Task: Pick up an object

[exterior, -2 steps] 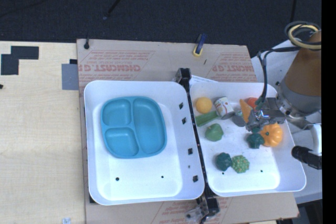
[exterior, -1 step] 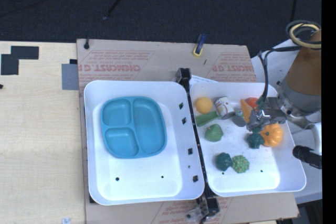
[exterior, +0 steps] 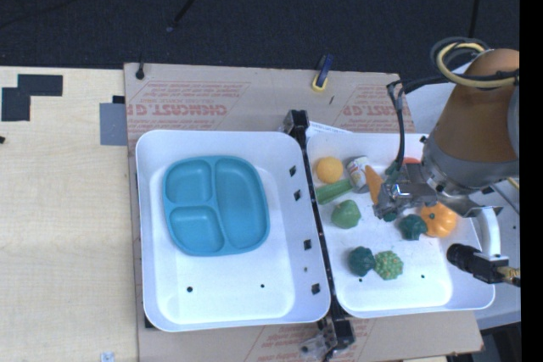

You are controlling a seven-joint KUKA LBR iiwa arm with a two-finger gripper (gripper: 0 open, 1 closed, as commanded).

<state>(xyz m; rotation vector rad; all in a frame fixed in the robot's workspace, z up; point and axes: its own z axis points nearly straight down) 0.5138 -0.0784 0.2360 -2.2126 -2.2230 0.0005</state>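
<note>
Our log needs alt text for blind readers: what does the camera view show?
The grey arm's gripper hangs low in the right bin among small toy foods, beside a green piece. The left bin holds a blue divided plate.

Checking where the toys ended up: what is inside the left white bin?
Inside the left bin lies a blue divided plate, its three compartments bare. The bin floor beneath the plate is covered.

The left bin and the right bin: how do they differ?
The left bin holds a blue divided plate; the right bin holds small toy foods. The gripper hangs over the right bin, not the left bin. Both are shallow and white.
</note>
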